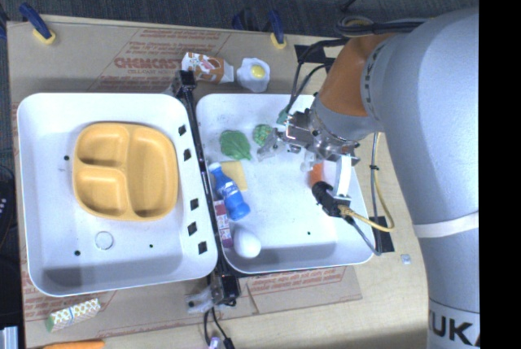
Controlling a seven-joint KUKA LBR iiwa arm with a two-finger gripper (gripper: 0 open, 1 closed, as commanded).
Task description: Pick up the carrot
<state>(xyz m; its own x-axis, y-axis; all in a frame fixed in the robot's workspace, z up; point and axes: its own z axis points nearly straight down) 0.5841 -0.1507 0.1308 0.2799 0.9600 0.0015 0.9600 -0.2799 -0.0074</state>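
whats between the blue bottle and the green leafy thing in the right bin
In the camera view, a pale yellow block lies between the blue bottle and the green leafy piece.

Bins (49,144) — white. Tray (126,170) — yellow-orange, plain. Carrot (316,173) — orange. Leaf (235,145) and broccoli (263,133) — green. Bottle (229,192) — blue. Egg (247,245) — white. Arm (407,103) — grey with orange band. Cardboard (146,54) — tan, red print.

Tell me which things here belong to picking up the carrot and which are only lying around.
Belong to the job: carrot, gripper over it, right bin.

Lying about: yellow divided plate, blue bottle, green leaf, broccoli, white egg, left bin.
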